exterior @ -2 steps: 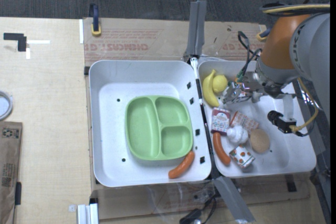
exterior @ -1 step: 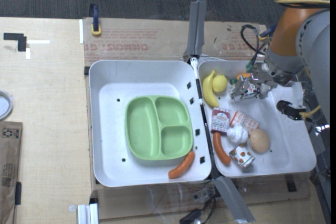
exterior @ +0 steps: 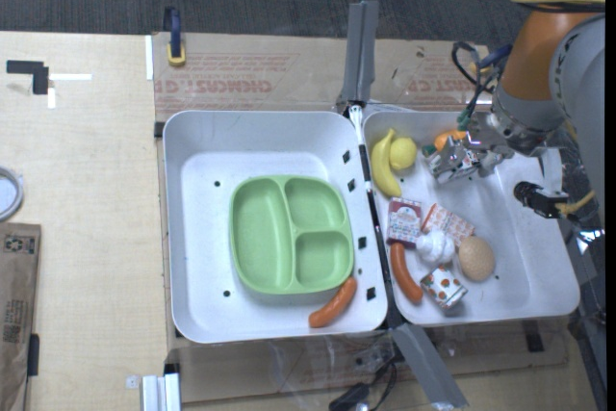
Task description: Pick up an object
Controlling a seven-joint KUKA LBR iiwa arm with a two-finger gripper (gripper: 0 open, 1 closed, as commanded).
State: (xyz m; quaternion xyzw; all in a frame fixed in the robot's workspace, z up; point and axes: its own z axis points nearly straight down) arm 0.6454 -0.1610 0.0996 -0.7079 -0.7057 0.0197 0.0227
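Observation:
My gripper (exterior: pixel 456 162) hangs low over the back of the right bin (exterior: pixel 539 289), with the orange-banded arm behind it at the right. A small orange object (exterior: pixel 444 141) lies just behind the gripper, partly hidden by it. To its left are a yellow banana (exterior: pixel 382 164) and a lemon (exterior: pixel 402 152). Toward the bin's front lie a red-and-white box (exterior: pixel 405 220), a red-and-white packet (exterior: pixel 450 225), a white lump (exterior: pixel 433 247), a tan egg-shaped thing (exterior: pixel 474 258), a red sausage (exterior: pixel 405 272) and a small carton (exterior: pixel 445 289).
The left bin (exterior: pixel 192 236) holds a green divided plate (exterior: pixel 292 233) and an orange sausage (exterior: pixel 333 301) at its front. A grey post (exterior: pixel 360 53) stands behind the divide between the bins. A clamp (exterior: pixel 173 36) sits on the bench's back edge.

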